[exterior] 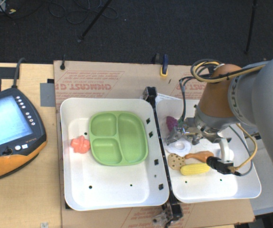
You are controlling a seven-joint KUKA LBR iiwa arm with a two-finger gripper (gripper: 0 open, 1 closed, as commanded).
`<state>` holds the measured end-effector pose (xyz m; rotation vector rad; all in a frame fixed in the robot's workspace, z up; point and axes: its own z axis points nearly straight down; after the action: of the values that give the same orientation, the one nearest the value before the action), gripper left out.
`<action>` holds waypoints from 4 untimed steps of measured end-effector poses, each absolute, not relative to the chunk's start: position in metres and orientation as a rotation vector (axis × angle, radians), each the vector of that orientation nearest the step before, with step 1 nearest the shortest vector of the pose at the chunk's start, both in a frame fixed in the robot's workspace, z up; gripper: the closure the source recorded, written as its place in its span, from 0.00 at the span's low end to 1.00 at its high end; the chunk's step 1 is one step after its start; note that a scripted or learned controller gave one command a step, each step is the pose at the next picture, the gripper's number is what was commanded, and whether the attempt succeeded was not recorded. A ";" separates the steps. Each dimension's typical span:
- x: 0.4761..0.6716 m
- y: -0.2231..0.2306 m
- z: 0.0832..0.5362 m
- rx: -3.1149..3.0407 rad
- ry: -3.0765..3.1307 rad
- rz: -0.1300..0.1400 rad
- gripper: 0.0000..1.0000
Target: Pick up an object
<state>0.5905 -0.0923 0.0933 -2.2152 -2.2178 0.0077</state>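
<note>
White plastic forms the two shallow bins we look down on, set side by side on a cardboard-covered table [32, 80]. In the right bin [250, 184] we see a cluster of small toy foods: a yellow corn cob [194, 169] lying on its side near the front, an orange-brown drumstick [199, 156] just behind it, a tan cookie [175, 161] touching the corn's left end, a small white round piece [179, 147] and a purple piece [172, 123] near the divider. The grey and orange arm [221, 96] reaches in from the right, and its gripper [186, 134] sits low among these toys, between the purple piece and the drumstick; we cannot tell how it is set, and we see nothing clearly held. We judge the toys to be light, hollow, stiff plastic with smooth, rather slippery skins. The corn looks easiest to take across its narrow middle; the drumstick would go best at its thin shaft; the flat cookie offers little to pinch. The bin floor is smooth and hard, so a nudged toy would likely slide. Room is tight, with toys touching and the wall close. The left bin [74, 184] holds a green divided plate [118, 138] and a pink toy [80, 145] just beside it. A control tablet [10, 127] rests at far left.
</note>
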 end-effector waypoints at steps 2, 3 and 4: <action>0.592 -0.096 0.101 -2.237 -2.210 -0.003 1.00; 0.584 -0.091 0.150 -2.226 -2.213 0.002 1.00; 0.584 -0.092 0.213 -2.222 -2.222 -0.001 1.00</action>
<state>0.5837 -0.0919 0.2131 -2.2222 -2.2222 -0.0014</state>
